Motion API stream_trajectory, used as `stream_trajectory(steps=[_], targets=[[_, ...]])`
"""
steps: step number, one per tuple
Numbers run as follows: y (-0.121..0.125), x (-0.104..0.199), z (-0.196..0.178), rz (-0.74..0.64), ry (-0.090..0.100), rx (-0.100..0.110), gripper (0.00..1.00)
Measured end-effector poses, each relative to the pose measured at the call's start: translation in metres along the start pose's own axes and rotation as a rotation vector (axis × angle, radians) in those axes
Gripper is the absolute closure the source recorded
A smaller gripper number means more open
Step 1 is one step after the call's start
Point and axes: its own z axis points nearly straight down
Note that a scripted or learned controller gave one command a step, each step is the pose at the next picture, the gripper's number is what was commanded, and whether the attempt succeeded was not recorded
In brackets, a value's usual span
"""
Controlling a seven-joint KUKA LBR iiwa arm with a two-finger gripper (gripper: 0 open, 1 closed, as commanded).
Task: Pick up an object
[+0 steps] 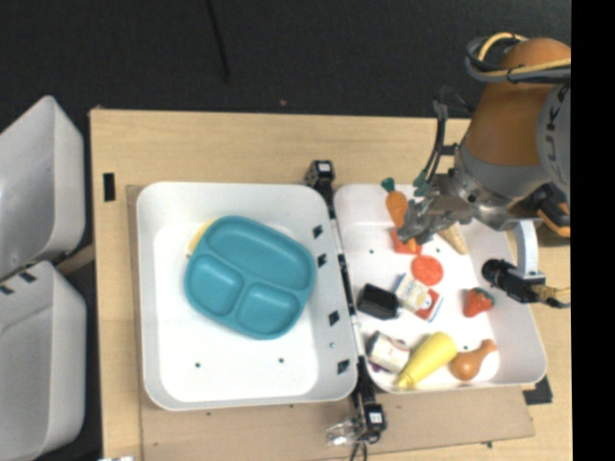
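a: camera view, arm in from right, gripper (415, 227) low in the right bin (514, 368), far-left part, over the carrot (397, 207) and an orange-red piece (405, 243).
b: claw state?
a: cannot tell how wide, nor any hold.
b: other objects?
a: tomato slice (428, 269) just nearer; strawberry (478, 303) right; yellow squash (429, 356) near edge. teal plate (251, 276) in left bin (163, 373).

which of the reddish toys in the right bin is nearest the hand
The carrot, upright at the bin's far edge, right beside the hand. The tomato and strawberry lie farther toward the front.
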Motion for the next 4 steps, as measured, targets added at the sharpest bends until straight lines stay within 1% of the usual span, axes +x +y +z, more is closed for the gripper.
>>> stream_trajectory(steps=[1, 2, 3, 4], targets=[[-0.028, 0.035, 0.017, 0.001, -0.001, 0.003, 1.0], [-0.05, 0.067, 0.022, 0.001, -0.001, 0.003, 1.0], [-0.048, 0.068, 0.003, 0.001, -0.001, -0.002, 1.0], [-0.043, 0.055, 0.008, 0.006, -0.002, -0.001, 1.0]])
